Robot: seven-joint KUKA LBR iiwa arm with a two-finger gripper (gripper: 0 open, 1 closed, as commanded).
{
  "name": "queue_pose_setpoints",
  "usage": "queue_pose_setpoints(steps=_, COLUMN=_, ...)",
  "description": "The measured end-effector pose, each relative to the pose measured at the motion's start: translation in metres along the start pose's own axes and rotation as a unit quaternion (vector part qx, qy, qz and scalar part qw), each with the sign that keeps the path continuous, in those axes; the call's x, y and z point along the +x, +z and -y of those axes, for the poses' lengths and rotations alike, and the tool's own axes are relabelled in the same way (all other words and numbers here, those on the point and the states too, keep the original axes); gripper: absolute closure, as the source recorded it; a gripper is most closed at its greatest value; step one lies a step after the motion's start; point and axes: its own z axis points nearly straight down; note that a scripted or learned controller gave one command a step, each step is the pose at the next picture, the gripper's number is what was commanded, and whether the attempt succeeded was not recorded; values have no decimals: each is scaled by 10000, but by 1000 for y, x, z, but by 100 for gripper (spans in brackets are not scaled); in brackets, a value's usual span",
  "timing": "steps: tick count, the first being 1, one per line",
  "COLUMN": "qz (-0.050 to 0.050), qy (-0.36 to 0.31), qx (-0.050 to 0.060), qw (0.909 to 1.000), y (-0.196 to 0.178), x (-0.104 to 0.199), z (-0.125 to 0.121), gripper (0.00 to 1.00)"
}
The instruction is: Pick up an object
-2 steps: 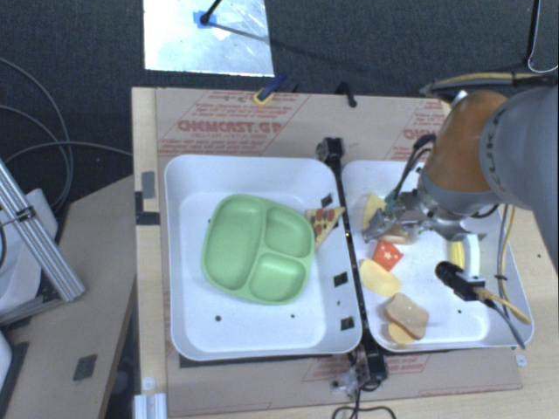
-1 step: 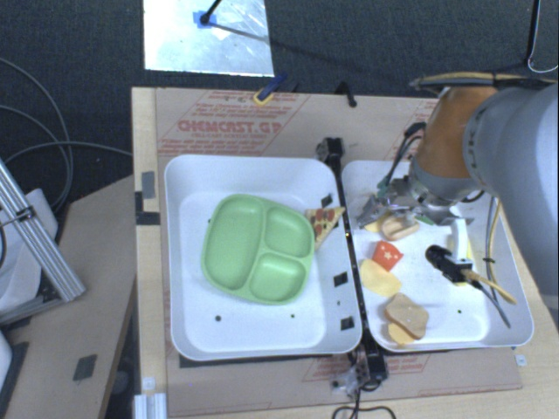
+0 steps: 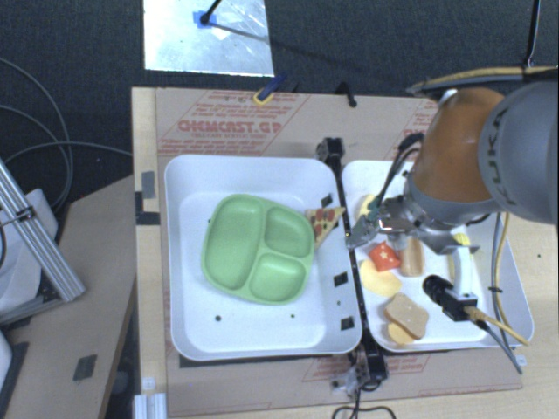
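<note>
Gripper [image 3: 365, 227]: low over the left part of the right bin [image 3: 360, 180], close to the black divider strip [image 3: 351, 264] between the two bins; whether the jaws are open or closed cannot be told, and nothing is seen held. The arm [image 3: 472, 160] covers the bin's upper middle. Nearest item: red toy piece [image 3: 384, 255], just below the gripper, small and blocky, no clear long axis. Touching its lower side: yellow disc [image 3: 381, 280], lying flat. Just right of the red piece: tan cylinder [image 3: 412, 257], long axis running up and down the view. Further toward the near edge: bread slice [image 3: 408, 312], flat, long axis slanting from upper left to lower right, overlapping a small yellow piece [image 3: 399, 333] at the bin's near wall. Above the gripper: yellow-green item [image 3: 372, 206], partly hidden, kind not clear. These items are crowded together in the right bin's left half, hemmed by the divider wall on one side. Left bin [image 3: 201, 321]: green divided plate [image 3: 258, 247], three compartments, roughly central, with bare white floor all around it. Pizza slice [image 3: 324, 223] sits at the plate's right rim, tip pointing down-left, crust end toward the divider. Both bins rest on a printed cardboard sheet [image 3: 236, 125].
</note>
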Motion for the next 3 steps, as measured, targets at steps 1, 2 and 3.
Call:
queue_pose_setpoints(steps=1, qz=-15, qy=-45, qx=46, qw=10000, y=4, x=109, z=39, gripper=0)
queue_pose_setpoints(steps=2, qz=1, qy=48, qx=-71, qw=10000, y=87, x=169, z=36, gripper=0)
queue_pose_setpoints(steps=3, qz=-26, qy=1, qx=-51, qw=10000, y=-161, x=191, z=39, gripper=0)
